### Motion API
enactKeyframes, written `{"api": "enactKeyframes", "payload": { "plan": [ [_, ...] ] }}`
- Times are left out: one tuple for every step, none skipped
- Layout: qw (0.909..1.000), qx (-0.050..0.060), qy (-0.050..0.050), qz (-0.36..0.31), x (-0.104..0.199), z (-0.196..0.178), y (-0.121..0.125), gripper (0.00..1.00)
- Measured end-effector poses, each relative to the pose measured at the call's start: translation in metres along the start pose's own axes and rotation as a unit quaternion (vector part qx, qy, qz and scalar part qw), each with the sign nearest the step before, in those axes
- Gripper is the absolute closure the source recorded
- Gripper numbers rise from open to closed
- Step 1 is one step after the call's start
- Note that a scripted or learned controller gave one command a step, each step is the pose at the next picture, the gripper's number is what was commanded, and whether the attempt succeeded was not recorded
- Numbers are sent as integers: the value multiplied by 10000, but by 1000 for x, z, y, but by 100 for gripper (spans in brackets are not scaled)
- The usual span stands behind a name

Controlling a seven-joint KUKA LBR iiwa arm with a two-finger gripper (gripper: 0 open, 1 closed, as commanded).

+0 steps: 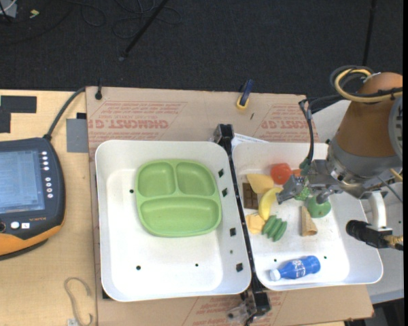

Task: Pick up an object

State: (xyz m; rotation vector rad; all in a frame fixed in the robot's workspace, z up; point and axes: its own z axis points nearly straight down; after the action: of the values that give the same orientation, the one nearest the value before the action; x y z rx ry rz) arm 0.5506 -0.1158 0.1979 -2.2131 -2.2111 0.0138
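Note:
The right bin (353,267) holds several small things. There is a red ball (280,172), a yellow wedge (260,182), a banana (266,202), a ribbed green piece (275,228), a tan wooden cylinder (307,223) and a blue bottle (296,268) lying on its side. A round green object (319,207) sits just under the wrist. My gripper (292,191) hangs low over the middle of this bin, between the red ball and the banana. Nothing is visibly held in it.
The left bin (115,250) carries a green divided plate (178,197). A black divider (235,209) runs between the bins. A tablet pendant (17,189) lies at the far left of the bench. The arm's grey and orange body (364,128) covers the right bin's far right corner.

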Motion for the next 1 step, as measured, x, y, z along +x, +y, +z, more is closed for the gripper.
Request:
{"api": "enactKeyframes", "payload": {
  "plan": [
    [10000,-54,-8,-6,0,-5,3,0]
  ]
}}
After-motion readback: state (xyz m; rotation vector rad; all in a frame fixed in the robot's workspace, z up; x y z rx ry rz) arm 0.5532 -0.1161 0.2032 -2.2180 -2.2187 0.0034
